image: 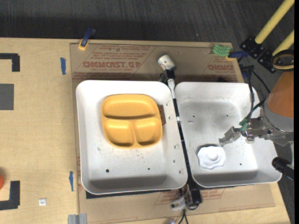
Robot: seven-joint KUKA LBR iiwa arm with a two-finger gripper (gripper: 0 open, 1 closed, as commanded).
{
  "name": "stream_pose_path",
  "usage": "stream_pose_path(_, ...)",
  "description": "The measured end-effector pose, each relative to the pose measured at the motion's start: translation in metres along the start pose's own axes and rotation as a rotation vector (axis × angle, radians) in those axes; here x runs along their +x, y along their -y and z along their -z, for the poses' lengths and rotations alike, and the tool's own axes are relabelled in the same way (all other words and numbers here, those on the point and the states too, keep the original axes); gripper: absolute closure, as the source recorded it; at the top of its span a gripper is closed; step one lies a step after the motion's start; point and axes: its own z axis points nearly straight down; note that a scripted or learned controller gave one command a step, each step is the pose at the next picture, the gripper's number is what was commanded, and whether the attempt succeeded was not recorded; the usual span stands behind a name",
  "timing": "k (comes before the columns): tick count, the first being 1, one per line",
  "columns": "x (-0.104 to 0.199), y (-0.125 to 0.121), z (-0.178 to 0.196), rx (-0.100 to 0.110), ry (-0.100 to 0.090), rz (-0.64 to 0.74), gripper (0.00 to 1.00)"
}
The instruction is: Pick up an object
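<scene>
white object lies in right bin, near side.
gripper sits just beside and above it on the right, finger state cannot be told; yellow divided tray rests in left bin.

The grey arm reaches in from the right, wrist low, gripper pointing left.

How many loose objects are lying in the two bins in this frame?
2. A yellow divided tray lies in the left bin; a small white piece lies in the right bin, near the claw.
</scene>
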Motion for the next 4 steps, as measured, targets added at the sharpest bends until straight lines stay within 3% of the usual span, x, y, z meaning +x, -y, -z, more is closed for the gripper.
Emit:
stream_pose_path(1, 0.042, 0.004, -0.097, -0.001, -0.001, -0.16, 0.0)
stream_pose_path(2, 0.04, 0.003, -0.085, -0.008, 0.001, -0.163, 1.0)
stream_pose_path(3, 0.04, 0.003, -0.086, -0.007, 0.0, -0.162, 0.0)
stream_pose_path(4, 0.035, -0.042, -0.097, -0.004, -0.001, -0.488, 0.0)
